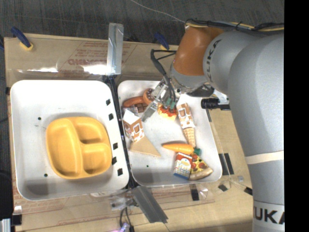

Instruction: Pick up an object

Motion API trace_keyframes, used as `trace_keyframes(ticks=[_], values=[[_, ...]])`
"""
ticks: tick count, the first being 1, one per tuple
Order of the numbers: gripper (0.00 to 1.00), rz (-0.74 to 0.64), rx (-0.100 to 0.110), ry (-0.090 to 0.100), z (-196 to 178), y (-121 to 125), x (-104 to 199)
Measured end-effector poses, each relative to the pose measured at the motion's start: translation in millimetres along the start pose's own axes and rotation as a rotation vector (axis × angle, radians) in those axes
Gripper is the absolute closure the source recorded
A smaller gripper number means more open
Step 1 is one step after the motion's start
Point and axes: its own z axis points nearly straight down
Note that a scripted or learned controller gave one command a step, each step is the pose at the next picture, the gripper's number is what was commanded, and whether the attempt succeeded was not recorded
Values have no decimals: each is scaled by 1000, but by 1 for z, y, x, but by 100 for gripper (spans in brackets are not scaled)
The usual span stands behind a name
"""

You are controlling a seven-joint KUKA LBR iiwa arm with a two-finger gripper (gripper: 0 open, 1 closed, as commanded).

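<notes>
The gripper (155, 102) hangs low over the back of the right bin (212, 129), under the arm's (241, 66) orange band. Its metal fingers blur together with the toys beneath them, so whether they are apart, together or clamped on anything cannot be told. Just left of them lies a brown hot dog (133, 102) near the bin's back left corner, partly covered by the gripper. Just right sits a small red and yellow toy (167, 111), too cluttered to identify. A tan ice cream cone (187, 124) lies along the right side. Farther forward are a small carton (133, 128), a tan wedge (145, 149), an orange carrot (176, 148) and a pizza slice (197, 168) beside a colourful box (182, 167). White floor shows open in the bin's middle and front left. The left bin (24, 105) holds a yellow divided tray (77, 146), with bare floor around it.
</notes>
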Motion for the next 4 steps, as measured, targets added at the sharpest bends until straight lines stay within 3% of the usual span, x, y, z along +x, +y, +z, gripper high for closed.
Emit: trace_keyframes(ticks=[1, 2, 3, 4], values=[[0, 43, -19, -23, 27, -59, 4], [0, 158, -10, -13, 34, -89, 95], [100, 153, -13, -23, 22, -88, 93], [100, 239, -17, -19, -96, -34, 142]])
